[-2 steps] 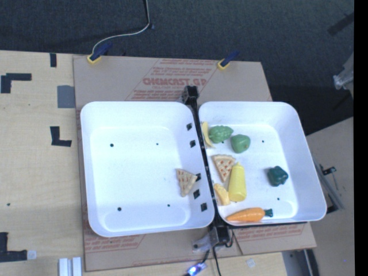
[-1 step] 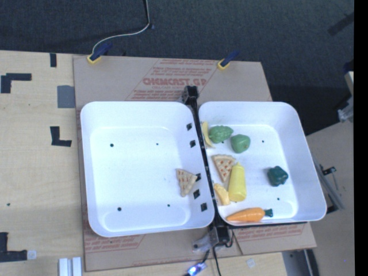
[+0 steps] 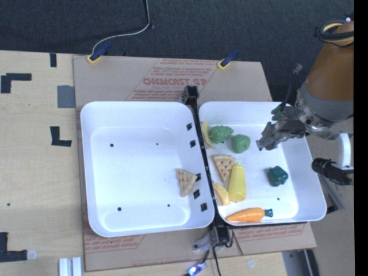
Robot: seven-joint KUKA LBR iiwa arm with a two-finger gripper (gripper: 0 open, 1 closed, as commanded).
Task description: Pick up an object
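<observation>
My gripper (image 3: 265, 141) hangs over the right bin (image 3: 299, 209), just right of a small green piece (image 3: 240, 143) and above a dark green pepper (image 3: 277, 176). Nothing shows between its dark fingers. Further left in this bin lie a larger green vegetable (image 3: 219, 134), a waffle wedge (image 3: 224, 167), a yellow bottle (image 3: 236, 182), a small yellow piece (image 3: 221, 194) and an orange carrot (image 3: 248, 214) along the front wall. A second waffle wedge (image 3: 186, 181) lies in the left bin (image 3: 115, 154) near the divider.
The two bins meet at a black clipped divider (image 3: 198, 154) and rest on a cardboard sheet (image 3: 167, 79). The arm's orange and grey body (image 3: 330, 79) rises over the right bin's far right side. A cable (image 3: 123, 36) runs behind the bench.
</observation>
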